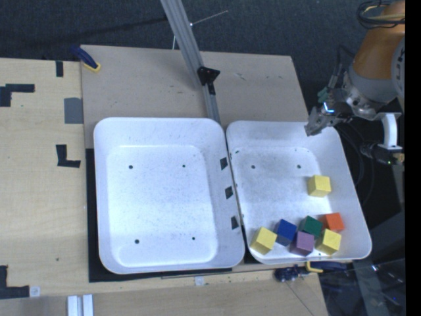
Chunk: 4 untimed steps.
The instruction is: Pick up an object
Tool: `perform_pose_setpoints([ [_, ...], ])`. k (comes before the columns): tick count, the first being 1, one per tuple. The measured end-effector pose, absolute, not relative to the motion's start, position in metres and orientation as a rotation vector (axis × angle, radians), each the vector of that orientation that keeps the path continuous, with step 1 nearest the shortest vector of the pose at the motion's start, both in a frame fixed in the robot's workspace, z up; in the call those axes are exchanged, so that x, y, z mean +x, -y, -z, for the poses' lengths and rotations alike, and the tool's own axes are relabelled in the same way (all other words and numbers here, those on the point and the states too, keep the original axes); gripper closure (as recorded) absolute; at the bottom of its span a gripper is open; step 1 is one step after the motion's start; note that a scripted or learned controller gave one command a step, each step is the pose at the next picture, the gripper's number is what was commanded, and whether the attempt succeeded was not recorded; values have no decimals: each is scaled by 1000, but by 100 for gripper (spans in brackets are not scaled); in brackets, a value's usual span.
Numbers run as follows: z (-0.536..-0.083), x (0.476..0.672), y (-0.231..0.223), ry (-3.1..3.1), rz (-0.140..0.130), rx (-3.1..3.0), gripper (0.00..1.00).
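You had seven blocks in the right bin [263, 137]: three yellow, one blue [286, 230], green [311, 226], purple [304, 241], orange [334, 222]. The claw [316, 124] hovered above its far corner; grip unclear.

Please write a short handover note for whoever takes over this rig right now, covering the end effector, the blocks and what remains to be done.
End effector: hovering over the far right corner of the right bin, holding nothing; whether its fingers are open cannot be told.
Blocks: all in the right bin. One yellow block sits alone mid-right. A cluster lies along the near edge: yellow block at left, blue block, purple block, green block, orange block, yellow block at right.
Left bin: white, next to the right one.
Done: nothing picked yet.
Left: descend on a block, probably the lone yellow one, grasp and lift.
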<state>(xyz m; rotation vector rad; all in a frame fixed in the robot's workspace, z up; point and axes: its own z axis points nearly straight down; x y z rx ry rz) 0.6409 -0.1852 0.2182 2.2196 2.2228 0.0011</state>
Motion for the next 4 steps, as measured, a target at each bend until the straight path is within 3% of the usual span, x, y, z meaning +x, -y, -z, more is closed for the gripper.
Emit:
perform_pose_setpoints([
  [4, -223, 596, -15, -2231, 2, 2217, 100],
])
